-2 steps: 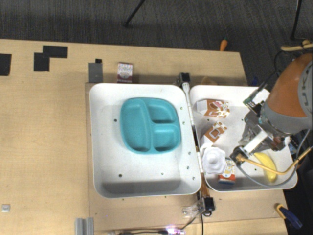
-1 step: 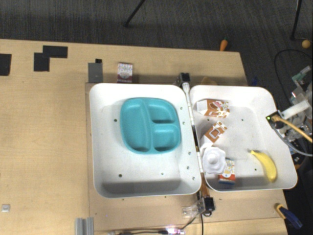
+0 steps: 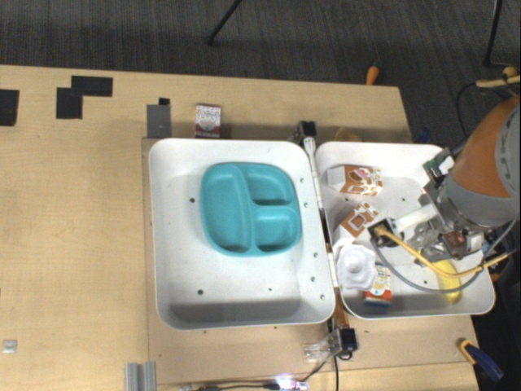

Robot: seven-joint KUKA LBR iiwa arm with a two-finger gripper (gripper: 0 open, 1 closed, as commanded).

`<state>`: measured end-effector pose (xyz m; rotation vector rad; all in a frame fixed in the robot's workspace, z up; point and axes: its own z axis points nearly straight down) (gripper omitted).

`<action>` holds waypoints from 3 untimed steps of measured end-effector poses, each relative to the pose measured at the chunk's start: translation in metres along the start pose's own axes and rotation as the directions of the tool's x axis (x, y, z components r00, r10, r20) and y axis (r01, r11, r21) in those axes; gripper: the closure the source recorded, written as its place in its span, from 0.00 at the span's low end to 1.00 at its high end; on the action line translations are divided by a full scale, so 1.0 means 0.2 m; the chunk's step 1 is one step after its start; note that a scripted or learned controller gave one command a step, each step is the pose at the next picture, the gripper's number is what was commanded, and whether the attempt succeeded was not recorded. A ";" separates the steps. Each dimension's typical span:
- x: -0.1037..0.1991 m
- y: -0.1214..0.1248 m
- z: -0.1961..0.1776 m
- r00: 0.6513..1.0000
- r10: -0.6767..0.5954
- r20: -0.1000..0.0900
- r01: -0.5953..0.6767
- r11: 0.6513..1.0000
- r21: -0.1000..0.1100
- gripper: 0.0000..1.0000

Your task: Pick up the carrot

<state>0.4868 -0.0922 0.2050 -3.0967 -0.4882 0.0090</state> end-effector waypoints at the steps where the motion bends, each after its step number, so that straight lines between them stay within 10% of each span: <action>1: 0.00 0.01 -0.01 1.000 0.004 -0.003 -0.004 1.000 -0.004 0.00; 2: -0.06 0.15 0.56 0.996 -0.095 0.003 0.095 0.996 -0.001 0.00; 3: 0.35 0.61 0.60 0.996 -0.093 -0.004 0.093 0.996 -0.007 0.00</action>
